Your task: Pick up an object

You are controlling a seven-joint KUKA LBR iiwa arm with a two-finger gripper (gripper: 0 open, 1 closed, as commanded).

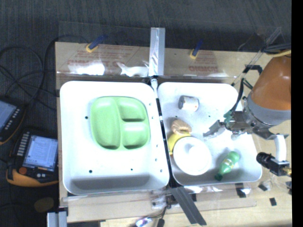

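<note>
In the right bin [227, 91], a small white and grey cup [188, 102] lies on its side near the back. Below it sits a tan lumpy object [180, 126], touching a yellow item [173, 140]. A white bowl [191, 155] partly covers the yellow item. A green bottle [227, 163] lies tilted at the front right. My gripper [214, 129] reaches in from the right and hovers over the bare floor between the tan object and the bottle. It touches none of them.
The left bin [71, 164] holds a green divided plate [120, 122]. A raised divider [160, 126] separates the two bins. The arm's orange band [277, 82] and grey wrist overhang the right bin's right wall. Screens and cables lie off the bench at the left.
</note>
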